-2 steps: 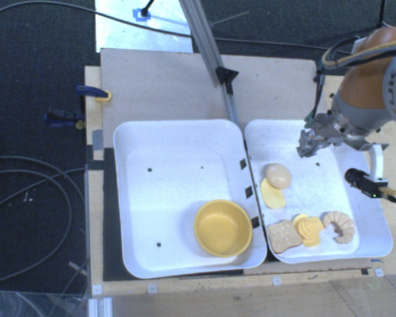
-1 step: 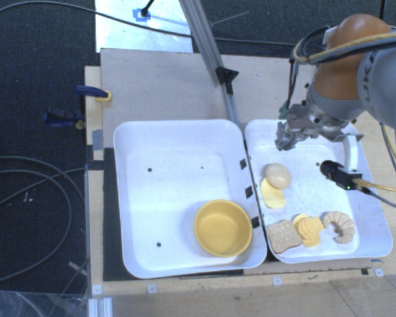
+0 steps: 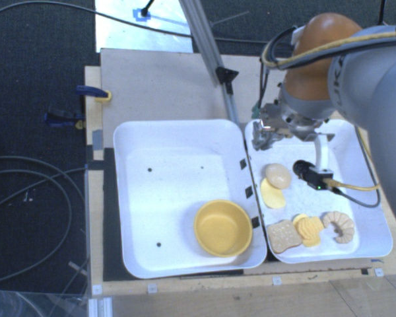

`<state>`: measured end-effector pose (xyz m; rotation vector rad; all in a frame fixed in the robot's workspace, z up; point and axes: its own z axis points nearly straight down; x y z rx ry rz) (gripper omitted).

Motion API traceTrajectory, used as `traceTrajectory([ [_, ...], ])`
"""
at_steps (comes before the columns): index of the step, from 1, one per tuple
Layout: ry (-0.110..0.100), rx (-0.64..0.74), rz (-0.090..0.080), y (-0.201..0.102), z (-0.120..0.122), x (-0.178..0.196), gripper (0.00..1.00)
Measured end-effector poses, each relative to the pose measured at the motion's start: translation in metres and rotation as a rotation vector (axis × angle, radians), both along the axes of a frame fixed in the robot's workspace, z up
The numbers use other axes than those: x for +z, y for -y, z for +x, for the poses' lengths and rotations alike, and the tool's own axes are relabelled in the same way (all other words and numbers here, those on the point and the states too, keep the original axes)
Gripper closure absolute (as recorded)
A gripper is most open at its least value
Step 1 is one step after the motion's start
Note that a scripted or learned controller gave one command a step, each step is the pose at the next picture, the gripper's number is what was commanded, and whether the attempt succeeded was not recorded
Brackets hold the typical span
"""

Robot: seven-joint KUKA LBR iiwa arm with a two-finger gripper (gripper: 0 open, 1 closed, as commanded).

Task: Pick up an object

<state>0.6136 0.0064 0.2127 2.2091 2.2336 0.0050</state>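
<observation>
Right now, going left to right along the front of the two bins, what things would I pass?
Yellow bowl → slice of bread → ridged yellow piece → shrimp-like piece.

A robotics lab is indicated: a plywood bench (image 3: 165,84) is set on dark carpet (image 3: 33,58), with loose cables (image 3: 26,197) trailed at the left, clamps (image 3: 92,92) fixed to the bench's left edge, and a metal stand pole (image 3: 201,28) seen at the far side.
</observation>
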Motion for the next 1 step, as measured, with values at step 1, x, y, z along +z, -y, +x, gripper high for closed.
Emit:
traceTrajectory([
  [1, 0.0, 0.0, 0.0, -0.0492, 0.0095, -0.0041, 1.0],
])
